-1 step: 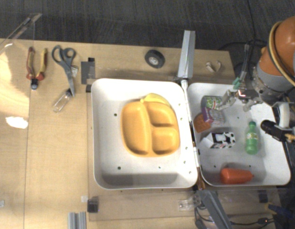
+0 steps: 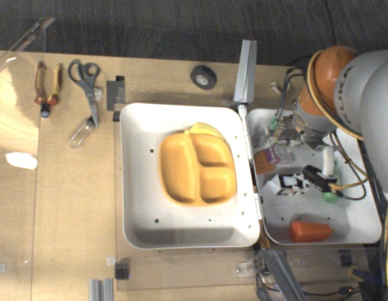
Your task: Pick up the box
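A small brown box (image 2: pixel 264 162) lies at the left edge of the right bin (image 2: pixel 363 234), close to the wall between the two bins. The arm reaches in from the right, its orange band above the bin's far side. The gripper (image 2: pixel 280 140) hangs low over the far left part of the right bin, just above and to the right of the box. It looks close to the box, and contact cannot be judged from this angle.
The left bin (image 2: pixel 137 224) holds a yellow divided tray (image 2: pixel 197 167). In the right bin lie a red-orange object (image 2: pixel 310 231), a black-and-white item (image 2: pixel 292 182), a white cylinder (image 2: pixel 328 160) and a green piece (image 2: pixel 332 197). Scissors (image 2: pixel 87 86), pliers (image 2: pixel 48 88) and a tape roll (image 2: pixel 203 76) rest on the bench.
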`<state>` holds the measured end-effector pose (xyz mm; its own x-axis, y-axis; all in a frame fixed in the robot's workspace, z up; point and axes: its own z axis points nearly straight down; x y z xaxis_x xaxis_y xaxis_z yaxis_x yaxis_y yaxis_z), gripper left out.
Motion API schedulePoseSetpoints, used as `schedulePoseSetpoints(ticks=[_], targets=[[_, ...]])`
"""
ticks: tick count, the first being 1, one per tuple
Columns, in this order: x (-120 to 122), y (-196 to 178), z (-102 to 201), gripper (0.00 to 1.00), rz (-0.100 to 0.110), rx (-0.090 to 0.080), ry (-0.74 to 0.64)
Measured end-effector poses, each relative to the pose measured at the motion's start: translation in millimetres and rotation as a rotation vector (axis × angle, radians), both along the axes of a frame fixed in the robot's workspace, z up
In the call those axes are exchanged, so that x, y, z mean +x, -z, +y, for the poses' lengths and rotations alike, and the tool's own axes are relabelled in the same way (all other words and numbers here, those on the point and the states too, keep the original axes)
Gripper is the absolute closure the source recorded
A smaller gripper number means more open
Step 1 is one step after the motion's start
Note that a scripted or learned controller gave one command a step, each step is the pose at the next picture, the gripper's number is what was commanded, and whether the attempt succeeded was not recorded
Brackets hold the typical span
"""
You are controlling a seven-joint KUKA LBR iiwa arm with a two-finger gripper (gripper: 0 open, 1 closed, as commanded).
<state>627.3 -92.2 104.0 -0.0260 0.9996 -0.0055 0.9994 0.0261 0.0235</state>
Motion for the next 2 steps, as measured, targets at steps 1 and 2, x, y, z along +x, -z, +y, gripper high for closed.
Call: schedulePoseSetpoints(ticks=[1, 2], targets=[[8, -24, -4, 1.00, -0.028, -0.009, 0.000], [-29, -113, 3, 1.00, 0.015, 0.003, -0.108]])
